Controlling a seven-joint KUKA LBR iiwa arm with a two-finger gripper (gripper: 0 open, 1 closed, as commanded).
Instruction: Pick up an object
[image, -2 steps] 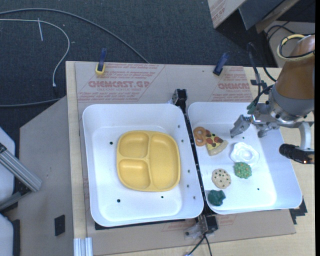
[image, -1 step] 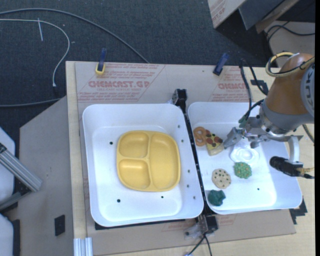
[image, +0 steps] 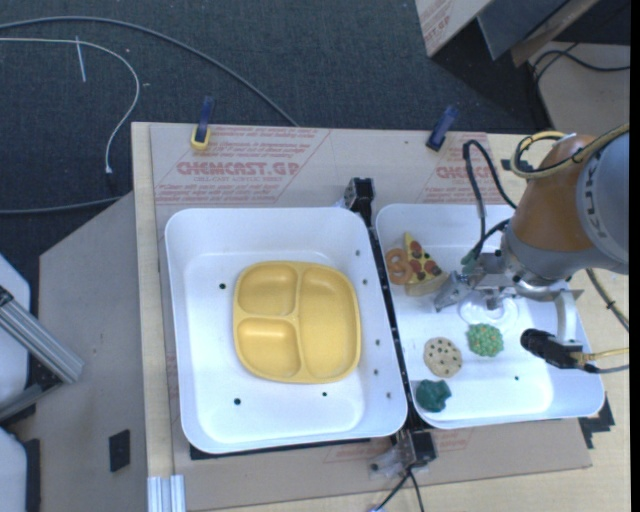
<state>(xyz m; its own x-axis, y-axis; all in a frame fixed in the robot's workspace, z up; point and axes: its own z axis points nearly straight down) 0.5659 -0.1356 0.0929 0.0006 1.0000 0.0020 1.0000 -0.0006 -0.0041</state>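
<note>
End effector low in right white bin, grip state impossible to tell. Just below, fuzzy green ball; lower left, speckled tan cookie; upper left, pizza slice toy. Yellow divided plate in left bin.

My bench is a pale board with red print, held at its far edge by two blue clamps. Two shallow white bins sit on it side by side, touching along their inner rims. One bin lies right under my claw; the other bin sits well off to its left
</note>
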